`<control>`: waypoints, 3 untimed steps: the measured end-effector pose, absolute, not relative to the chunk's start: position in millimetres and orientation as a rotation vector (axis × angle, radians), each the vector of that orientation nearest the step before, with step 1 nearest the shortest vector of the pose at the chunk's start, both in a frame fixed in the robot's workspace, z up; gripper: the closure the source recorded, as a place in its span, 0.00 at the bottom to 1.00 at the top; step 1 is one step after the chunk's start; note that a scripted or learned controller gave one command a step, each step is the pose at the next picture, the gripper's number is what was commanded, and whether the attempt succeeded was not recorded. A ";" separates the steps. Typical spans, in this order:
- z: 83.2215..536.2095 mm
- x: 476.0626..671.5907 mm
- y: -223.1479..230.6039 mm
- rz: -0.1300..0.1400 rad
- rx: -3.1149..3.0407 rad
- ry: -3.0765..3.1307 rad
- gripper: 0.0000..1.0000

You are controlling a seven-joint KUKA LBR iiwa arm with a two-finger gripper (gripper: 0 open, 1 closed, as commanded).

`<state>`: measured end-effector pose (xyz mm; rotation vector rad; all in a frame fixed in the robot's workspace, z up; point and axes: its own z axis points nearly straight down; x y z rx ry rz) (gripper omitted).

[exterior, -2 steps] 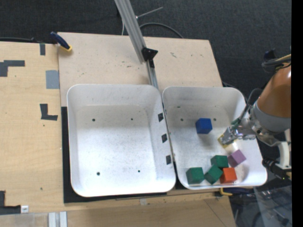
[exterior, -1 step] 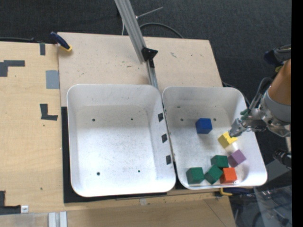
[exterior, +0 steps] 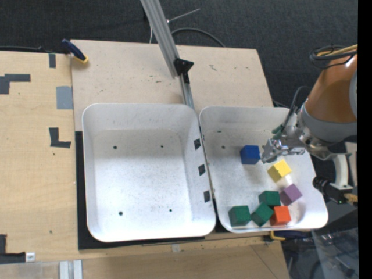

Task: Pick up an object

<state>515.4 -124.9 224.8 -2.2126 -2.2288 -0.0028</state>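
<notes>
Camera view had the gripper [exterior: 274, 150] low in the right bin [exterior: 232, 116], finger state unclear. Blue cube [exterior: 250, 154] sat just left of it; yellow cube [exterior: 279, 170] lay just below, nothing visibly held.

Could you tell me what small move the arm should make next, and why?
Probably lower the gripper slightly and shift it toward the blue cube. The gripper sits just beside it in the right bin, and that cube stands apart from the crowded blocks, so it looks easiest to grasp.

The grey arm [exterior: 331, 106] with its orange band reaches in from the right, its gripper [exterior: 273, 150] held low, pointing left.
</notes>
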 end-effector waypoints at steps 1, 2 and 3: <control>223.2 526.6 -63.6 -0.001 -2.211 -2.229 1.00; 231.7 535.5 -9.3 -0.001 -2.212 -2.228 1.00; 241.4 534.0 44.2 -0.001 -2.211 -2.228 1.00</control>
